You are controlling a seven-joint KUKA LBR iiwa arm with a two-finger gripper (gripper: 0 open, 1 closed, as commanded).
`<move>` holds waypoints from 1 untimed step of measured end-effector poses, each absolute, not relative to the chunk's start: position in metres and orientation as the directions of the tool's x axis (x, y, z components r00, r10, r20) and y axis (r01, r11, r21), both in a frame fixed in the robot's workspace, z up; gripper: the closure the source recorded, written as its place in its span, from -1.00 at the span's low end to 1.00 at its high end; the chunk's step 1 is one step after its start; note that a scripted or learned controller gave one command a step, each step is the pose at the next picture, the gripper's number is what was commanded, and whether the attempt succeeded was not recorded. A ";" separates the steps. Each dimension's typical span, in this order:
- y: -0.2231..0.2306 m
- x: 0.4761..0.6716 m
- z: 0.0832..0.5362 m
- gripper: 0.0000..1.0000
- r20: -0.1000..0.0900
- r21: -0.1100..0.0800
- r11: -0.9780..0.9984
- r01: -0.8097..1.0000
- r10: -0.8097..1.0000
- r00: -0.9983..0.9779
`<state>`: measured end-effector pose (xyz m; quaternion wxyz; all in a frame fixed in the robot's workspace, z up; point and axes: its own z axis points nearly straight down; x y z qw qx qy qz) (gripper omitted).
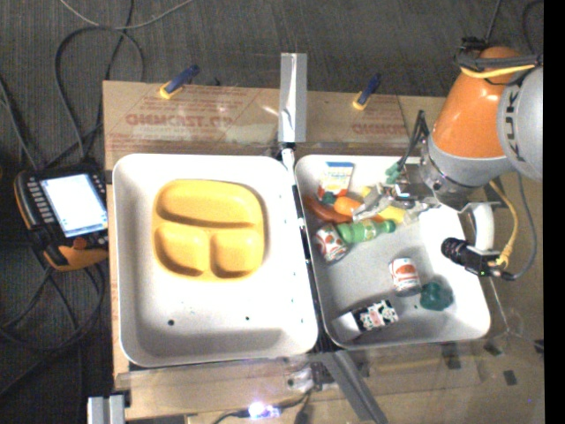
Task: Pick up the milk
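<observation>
The arm (481, 122) reaches in over the right bin (468, 321), and its gripper (388, 200) sits low above a cluster of things in that bin's far half. Whether the gripper is apart or together cannot be told from this view, as its metal parts blend with the things beneath.

The milk (376, 315), a small carton with black and white patches, lies on its side near the right bin's front wall, well apart from the gripper and on the opposite end of the bin from it. Nothing touches the carton.

Taking the milk as the landmark: a red and white can (405, 275) stands just behind it and slightly to its right, and a dark green lump (436, 296) lies to its right. Farther behind it, under and beside the gripper, lie a green bottle (366, 231), another red can (331, 243), an orange carrot-like piece (325, 209) and a small white box (336, 177). Far to its left, the left bin (132, 325) holds a yellow divided tray (212, 228).
</observation>
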<state>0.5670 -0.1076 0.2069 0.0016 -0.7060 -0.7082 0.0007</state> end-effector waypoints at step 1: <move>-0.122 0.515 0.174 -1.00 0.002 -0.003 0.176 0.984 0.984 -0.176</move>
